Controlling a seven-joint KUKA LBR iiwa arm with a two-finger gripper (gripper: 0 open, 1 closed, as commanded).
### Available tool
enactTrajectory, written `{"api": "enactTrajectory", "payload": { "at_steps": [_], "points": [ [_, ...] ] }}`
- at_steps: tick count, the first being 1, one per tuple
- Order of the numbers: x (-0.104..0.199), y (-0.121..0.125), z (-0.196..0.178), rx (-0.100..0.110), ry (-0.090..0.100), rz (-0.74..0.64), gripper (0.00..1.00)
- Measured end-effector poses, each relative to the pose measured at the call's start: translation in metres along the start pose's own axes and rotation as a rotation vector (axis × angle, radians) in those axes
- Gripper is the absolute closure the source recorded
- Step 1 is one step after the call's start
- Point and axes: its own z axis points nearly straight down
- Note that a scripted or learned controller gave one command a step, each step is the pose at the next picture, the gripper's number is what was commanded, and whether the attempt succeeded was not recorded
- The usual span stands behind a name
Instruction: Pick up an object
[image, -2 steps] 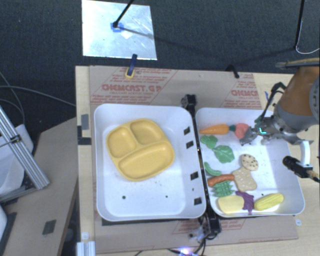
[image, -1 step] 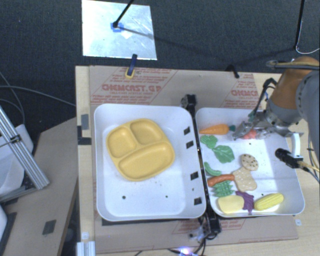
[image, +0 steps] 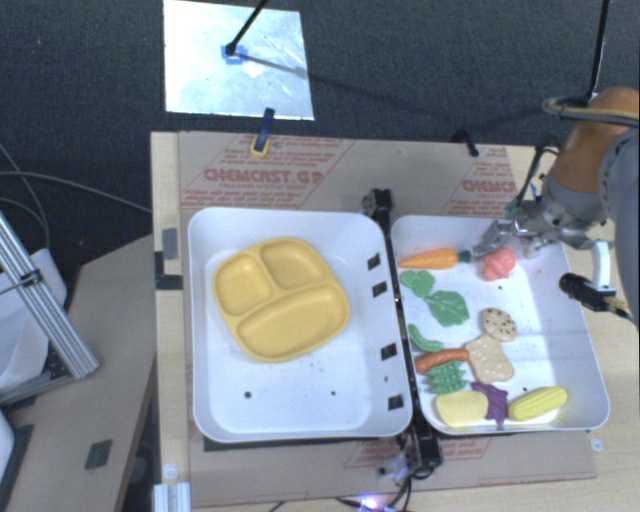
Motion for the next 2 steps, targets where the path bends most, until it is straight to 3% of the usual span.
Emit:
{"api": "enactTrajectory", "payload": {
  "at_steps": [1,2],
  "points": [
    [0.000,0.000,-0.011,-0.002,-0.003,-0.002,1.00],
    [0.077,-0.038,-0.022,0.007,0.005,-0.003,1.00]
  ]
}}
